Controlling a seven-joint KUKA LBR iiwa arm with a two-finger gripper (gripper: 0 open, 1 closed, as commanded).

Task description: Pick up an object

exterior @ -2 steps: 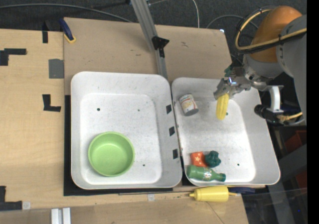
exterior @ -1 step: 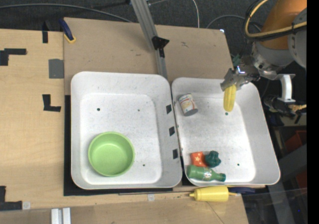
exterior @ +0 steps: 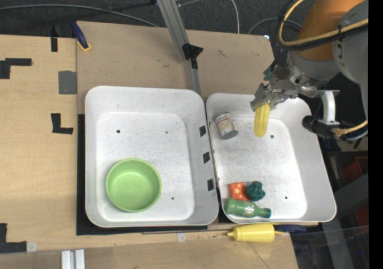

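Mustard bottle (exterior: pixel 254 233) sits nearest, on bench edge. Bowl (exterior: pixel 133 185) in left bin, can (exterior: pixel 225 125) in right. Gripper (exterior: pixel 267 103) pinches corn (exterior: pixel 261 120) by its top, above right bin. Looks mid-lift; next needs steady rise w/o slipping.

Two shallow white speckled plastic bins (exterior: pixel 149 103), matt. Round lime-green plastic bowl (exterior: pixel 133 185), smooth. Pale wooden bench top (exterior: pixel 36 142), matt. Yellow plastic squeeze bottle (exterior: pixel 254 233), glossy.
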